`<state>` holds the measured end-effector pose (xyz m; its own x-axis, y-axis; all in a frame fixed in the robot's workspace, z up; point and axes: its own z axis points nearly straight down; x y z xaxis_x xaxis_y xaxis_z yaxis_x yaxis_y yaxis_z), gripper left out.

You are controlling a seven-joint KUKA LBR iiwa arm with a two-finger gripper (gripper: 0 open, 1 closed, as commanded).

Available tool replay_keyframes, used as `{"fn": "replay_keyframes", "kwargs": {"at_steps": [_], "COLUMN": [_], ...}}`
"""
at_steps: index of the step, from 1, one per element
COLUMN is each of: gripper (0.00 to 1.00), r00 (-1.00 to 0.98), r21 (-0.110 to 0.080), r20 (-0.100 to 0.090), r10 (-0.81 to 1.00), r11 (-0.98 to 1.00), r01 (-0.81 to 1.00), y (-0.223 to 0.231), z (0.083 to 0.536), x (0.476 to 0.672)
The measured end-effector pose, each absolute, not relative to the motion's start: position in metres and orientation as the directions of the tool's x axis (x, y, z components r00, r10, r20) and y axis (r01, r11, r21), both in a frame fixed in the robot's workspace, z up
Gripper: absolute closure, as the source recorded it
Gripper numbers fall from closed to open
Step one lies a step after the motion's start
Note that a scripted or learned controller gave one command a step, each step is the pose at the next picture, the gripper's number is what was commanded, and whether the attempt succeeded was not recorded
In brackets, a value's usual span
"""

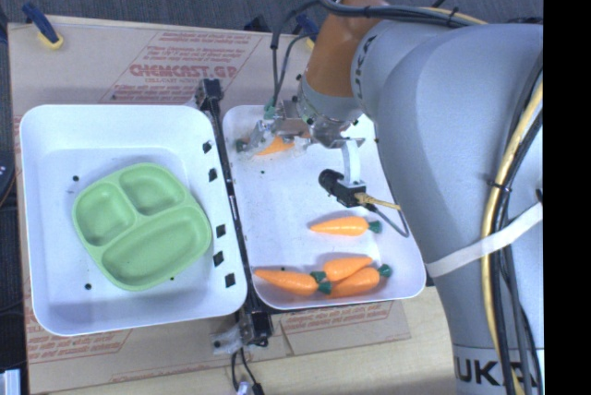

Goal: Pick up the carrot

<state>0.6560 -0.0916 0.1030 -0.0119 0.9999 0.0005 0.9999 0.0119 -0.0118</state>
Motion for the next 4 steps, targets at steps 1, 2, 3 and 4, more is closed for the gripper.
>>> {"fn": "replay_keyframes", "kwargs": {"at_steps": [1, 2, 3, 4], "gripper": [0.00, 0.00, 1.00, 1.00], "r00": [-0.003, -0.007, -0.012, -0.008], "r21": [-0.003, -0.005, -0.005, -0.002], "r20": [-0.001, 0.001, 0.000, 0.001], "r10": [1.000, 1.000, 1.000, 1.000], "r11": [0.003, 0.007, 0.012, 0.008], "r01": [1.000, 1.000, 1.000, 1.000], "y": [-0.168, -0.185, -0.185, -0.139], "z": [0.158, 0.091, 0.102, 0.185], "x": [0.554, 0.520, 0.521, 0.477]}}
